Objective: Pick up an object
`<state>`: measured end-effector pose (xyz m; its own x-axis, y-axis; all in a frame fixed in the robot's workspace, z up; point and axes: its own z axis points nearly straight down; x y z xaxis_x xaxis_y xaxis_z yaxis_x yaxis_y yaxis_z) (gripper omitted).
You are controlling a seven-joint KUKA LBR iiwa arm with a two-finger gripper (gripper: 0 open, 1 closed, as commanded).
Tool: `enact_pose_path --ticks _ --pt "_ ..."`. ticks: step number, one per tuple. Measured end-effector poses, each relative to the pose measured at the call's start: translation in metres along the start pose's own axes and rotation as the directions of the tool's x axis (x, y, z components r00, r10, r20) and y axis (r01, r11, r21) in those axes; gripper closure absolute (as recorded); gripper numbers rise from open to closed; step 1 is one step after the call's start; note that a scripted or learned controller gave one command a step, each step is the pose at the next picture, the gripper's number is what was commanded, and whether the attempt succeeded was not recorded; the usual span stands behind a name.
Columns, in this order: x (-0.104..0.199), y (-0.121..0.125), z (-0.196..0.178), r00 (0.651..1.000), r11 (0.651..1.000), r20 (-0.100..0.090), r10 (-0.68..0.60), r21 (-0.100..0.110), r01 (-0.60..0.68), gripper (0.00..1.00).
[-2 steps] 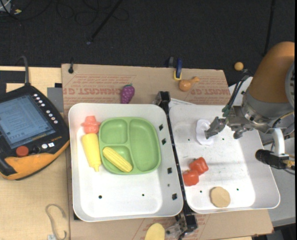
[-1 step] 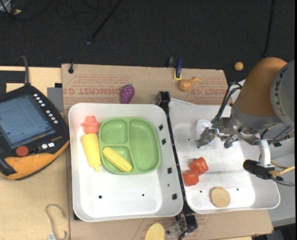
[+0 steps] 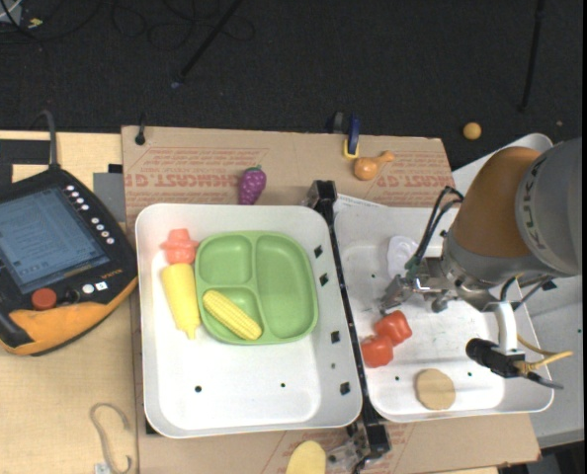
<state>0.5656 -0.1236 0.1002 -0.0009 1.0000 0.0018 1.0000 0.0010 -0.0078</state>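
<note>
hand (image 3: 404,290) low in right bin (image 3: 531,395), grip state unreadable | red pepper (image 3: 384,338) just below it, tan disc (image 3: 435,389) nearby | green plate (image 3: 269,286), corn (image 3: 232,314) in left bin (image 3: 234,403) | cardboard print illegible

The two shallow white bins (image 3: 236,403) look like smooth plastic with a dull sheen. The green divided plate (image 3: 279,282) is glossy plastic, as are the yellow toy corn cob (image 3: 231,315) and the red toy pepper (image 3: 386,336). The round tan disc (image 3: 436,389) looks matt, perhaps wood or foam. The brown cardboard sheet (image 3: 274,169) beneath is matt, printed paperboard. The arm's orange band (image 3: 491,210) looks smooth and satiny, and its grey shell (image 3: 560,205) is dull metal or plastic.
</note>
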Motion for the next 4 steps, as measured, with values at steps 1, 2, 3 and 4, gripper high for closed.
enact_pose_path --ticks 1,2,3,4 --pt "0.001 -0.001 0.014 1.000 1.000 0.000 0.002 -0.003 -0.002 0.00" --pt "-0.001 -0.001 0.003 1.000 1.000 0.000 0.009 -0.003 -0.009 1.00" --pt "0.002 0.001 -0.060 1.000 1.000 0.002 0.001 -0.011 -0.001 1.00" --pt "0.001 -0.002 -0.102 1.000 1.000 0.002 0.002 -0.009 -0.002 1.00"
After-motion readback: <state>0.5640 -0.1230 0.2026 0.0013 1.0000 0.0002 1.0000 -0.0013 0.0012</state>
